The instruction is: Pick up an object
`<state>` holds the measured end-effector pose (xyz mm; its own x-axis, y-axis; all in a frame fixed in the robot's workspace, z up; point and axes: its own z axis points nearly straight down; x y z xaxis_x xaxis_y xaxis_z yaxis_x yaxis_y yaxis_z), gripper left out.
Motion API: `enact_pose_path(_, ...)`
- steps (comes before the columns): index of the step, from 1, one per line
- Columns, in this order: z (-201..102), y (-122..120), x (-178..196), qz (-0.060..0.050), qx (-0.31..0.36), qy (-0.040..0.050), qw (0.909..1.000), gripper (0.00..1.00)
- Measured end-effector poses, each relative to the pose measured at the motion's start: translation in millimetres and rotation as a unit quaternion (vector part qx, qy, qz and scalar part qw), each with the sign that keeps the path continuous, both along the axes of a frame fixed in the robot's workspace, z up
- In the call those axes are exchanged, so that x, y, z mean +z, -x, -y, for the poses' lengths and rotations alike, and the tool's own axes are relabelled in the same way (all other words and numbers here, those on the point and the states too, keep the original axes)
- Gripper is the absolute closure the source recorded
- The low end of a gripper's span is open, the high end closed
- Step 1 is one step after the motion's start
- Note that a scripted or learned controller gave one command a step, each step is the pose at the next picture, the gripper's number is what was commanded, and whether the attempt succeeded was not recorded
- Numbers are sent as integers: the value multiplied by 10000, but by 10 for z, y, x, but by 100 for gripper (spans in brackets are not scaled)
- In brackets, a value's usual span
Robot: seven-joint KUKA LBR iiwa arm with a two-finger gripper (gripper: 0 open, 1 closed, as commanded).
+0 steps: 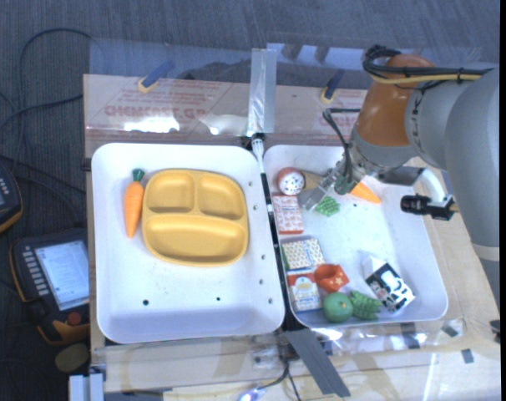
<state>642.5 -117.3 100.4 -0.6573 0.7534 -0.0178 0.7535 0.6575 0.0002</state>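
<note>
My gripper (330, 189) reaches down into the back of the right bin (420, 249), under the orange wrist band. It sits just above a small green piece (327, 207) and beside an orange wedge (366, 194). A round white and red ball (290, 181) lies to its left. Whether the gripper touches the green piece is unclear. Further forward lie a red-orange toy (330, 276), a green apple (338, 307), a green leafy toy (366, 306) and a black and white carton (387, 284).
Three small printed packets (287, 214) (301, 253) (304, 291) line the right bin's left wall. The left bin (111, 307) holds a yellow divided plate (194, 215) and a carrot (134, 205). The arm's grey body (466, 140) overhangs the right bin's right side.
</note>
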Motion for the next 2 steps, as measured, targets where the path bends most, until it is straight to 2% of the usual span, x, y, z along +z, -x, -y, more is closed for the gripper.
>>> enact_pose_path(1,-547,-27,1638,-47,-742,-52,9972,100)
enact_pose_path(2,-1182,-260,1582,-50,-867,-54,9962,100)
